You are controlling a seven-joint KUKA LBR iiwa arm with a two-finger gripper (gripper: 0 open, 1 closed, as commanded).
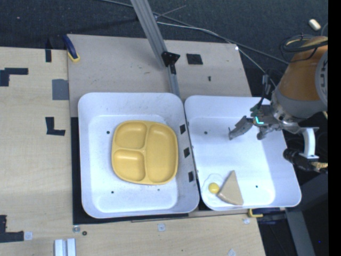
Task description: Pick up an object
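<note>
Light wood surface point(32, 143) w/ black tape marks at left; a tan board sits on it under two shallow white bins. Dark carpet-like floor along the top, w/ thin cables running across. A grey metal pole point(151, 25) slants down from the top to a black clamp just above the gap btwn bins. A blue-yellow clip sits at the board's upper-left corner.

Left bin point(93, 108): yellow divided plate point(145, 152), three compartments, roughly centred, flat on the bin floor.

Right bin point(277, 191): small yellow ball point(213, 188) and tan wedge-shaped piece point(232, 189) near the front-left corner, ball just beside the wedge on its left, look touching or nearly so.

Arm enters from the right, orange band visible above wrist. Hand point(248, 129) is over the upper part of right bin, fingers spread apart, open, nothing btwn them. One finger point(238, 129) points left-down, the other sits nearer the wrist. Hand is well apart from ball and wedge, which lie toward the bin's front. Can't tell if fingertips touch the bin floor.
</note>
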